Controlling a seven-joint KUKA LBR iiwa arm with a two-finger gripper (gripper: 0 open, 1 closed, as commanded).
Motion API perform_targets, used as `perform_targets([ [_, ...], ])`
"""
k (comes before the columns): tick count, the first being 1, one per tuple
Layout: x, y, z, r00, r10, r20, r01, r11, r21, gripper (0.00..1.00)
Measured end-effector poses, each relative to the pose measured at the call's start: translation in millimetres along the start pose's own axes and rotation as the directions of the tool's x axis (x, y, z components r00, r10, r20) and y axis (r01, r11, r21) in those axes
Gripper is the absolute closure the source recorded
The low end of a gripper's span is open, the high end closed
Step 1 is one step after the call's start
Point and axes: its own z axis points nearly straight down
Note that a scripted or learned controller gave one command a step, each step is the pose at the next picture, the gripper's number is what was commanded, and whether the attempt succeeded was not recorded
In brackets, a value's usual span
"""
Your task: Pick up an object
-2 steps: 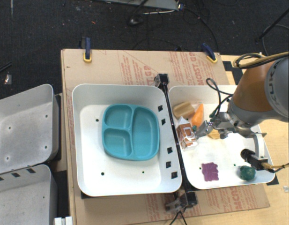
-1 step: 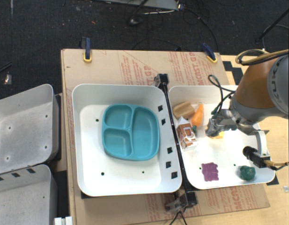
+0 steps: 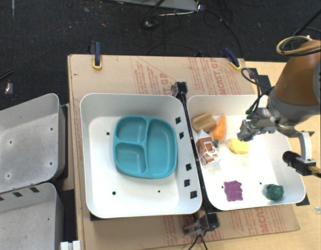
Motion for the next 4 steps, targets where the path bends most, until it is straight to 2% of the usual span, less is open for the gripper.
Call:
perform_targets([
  [1, -8, 7, -56, 1.0, 0.0, 0.001, 0.0, 1.0, 0.0, 1.0],
  [2, -8, 8, -88, 1.0, -0.001, 0.0, 0.001, 1.0, 0.002, 1.0],
  [4, 84, 32, -57, 1.0, -0.005, -0.003, 0.005, 1.0, 0.008, 1.0],
])
